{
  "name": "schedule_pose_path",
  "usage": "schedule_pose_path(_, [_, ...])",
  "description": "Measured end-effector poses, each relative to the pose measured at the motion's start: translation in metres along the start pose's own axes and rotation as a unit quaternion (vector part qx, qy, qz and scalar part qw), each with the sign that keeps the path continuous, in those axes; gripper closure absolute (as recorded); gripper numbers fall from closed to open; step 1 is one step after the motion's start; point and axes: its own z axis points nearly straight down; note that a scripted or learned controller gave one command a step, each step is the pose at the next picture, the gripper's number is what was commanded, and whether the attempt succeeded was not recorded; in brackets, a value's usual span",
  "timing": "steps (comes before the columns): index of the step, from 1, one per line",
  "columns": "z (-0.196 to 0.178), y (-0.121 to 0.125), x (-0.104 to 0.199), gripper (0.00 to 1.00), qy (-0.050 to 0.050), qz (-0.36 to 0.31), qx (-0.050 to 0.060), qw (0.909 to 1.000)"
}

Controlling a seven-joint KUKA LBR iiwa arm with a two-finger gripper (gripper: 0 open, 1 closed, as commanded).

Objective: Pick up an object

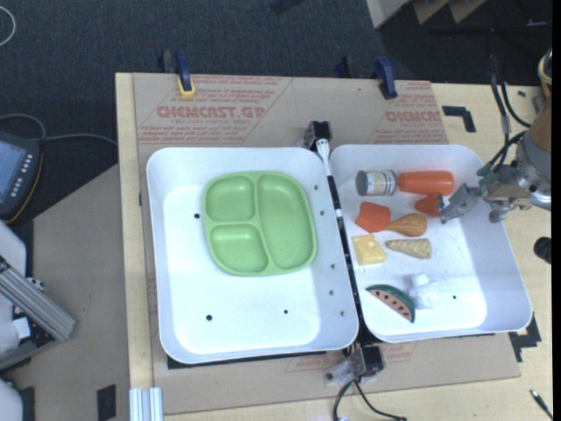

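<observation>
The right bin (500, 270) holds several toy foods. An orange bottle with a silver cap (412, 182) lies at the back. Below it are a small red piece (428, 204), a red block (374, 217) and a tan pear shape (408, 226). Nearer the front lie a yellow cheese wedge (369, 250), a tan slice (410, 247), a watermelon slice (392, 302) and a white object (423, 290). My gripper (475, 209) hangs over the bin's right side, open, with bare bin floor between its fingers. Its left finger (453, 206) is just right of the small red piece.
The left bin (175, 305) carries a green divided plate (260, 223). Blue clamps (384, 77) hold the cardboard base at the back. Cables run along the far right beside the arm (536, 160). A metal rail lies off the bench at the left.
</observation>
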Motion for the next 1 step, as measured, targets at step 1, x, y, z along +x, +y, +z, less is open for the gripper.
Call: schedule_pose_path(1, [-0.0081, 0.0032, 0.0004, 0.0, -0.002, -0.002, -0.007, 1.0])
